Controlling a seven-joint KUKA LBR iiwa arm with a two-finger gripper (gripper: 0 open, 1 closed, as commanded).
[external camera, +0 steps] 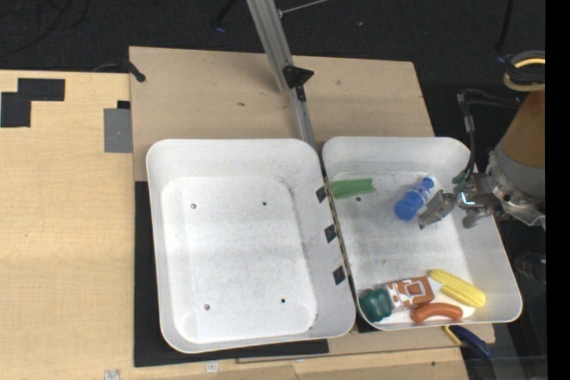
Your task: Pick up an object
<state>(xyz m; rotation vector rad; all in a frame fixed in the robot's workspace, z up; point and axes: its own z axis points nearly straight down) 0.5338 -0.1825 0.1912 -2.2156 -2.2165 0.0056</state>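
1 camera looked down from above the bench (365, 93) at a slant, fixed, far enough back to take in both white bins whole. The left bin (169, 165) sat near the middle of the frame and the right bin (445, 147) toward the right side, their long edges running a little off the frame's vertical. The view faced away from the bins' near rims at the bottom toward dark floor and cables along the top. A pale wooden surface (62, 191) filled the left side. The arm (525, 147) entered at the right edge, cropped there, with its gripper (450, 207) over the right bin.
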